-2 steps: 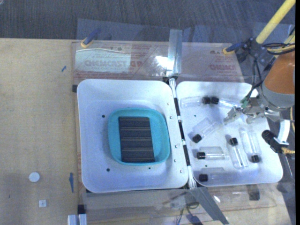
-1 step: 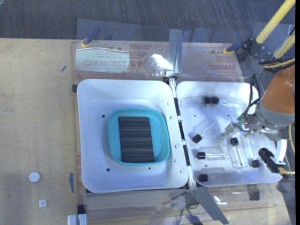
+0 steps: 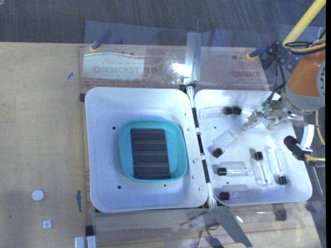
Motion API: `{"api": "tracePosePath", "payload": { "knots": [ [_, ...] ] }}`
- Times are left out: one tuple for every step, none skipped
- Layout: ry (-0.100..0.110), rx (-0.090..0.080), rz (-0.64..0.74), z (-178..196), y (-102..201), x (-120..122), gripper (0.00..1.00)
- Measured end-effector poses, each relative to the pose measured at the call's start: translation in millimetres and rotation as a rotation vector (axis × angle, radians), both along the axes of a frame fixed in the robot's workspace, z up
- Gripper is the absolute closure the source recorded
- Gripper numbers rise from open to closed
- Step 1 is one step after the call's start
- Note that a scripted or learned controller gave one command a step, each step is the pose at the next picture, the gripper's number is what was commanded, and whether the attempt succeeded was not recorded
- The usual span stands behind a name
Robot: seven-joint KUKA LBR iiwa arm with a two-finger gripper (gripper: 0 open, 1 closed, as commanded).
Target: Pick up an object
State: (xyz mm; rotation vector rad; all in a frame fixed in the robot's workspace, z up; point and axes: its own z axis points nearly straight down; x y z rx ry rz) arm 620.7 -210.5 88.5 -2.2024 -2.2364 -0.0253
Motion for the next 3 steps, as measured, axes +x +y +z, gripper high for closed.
{"api": "tracePosePath", "payload": {
  "knots": [
    [0.003,-0.012,0.01,-1.3,9.4,-41.0,0.0],
    [0.004,-0.009,0.036,-1.6,6.1,-3.2,0.0],
    [0.007,-0.012,-0.002,-0.7,27.3,-54.8,0.0]
  ]
}}
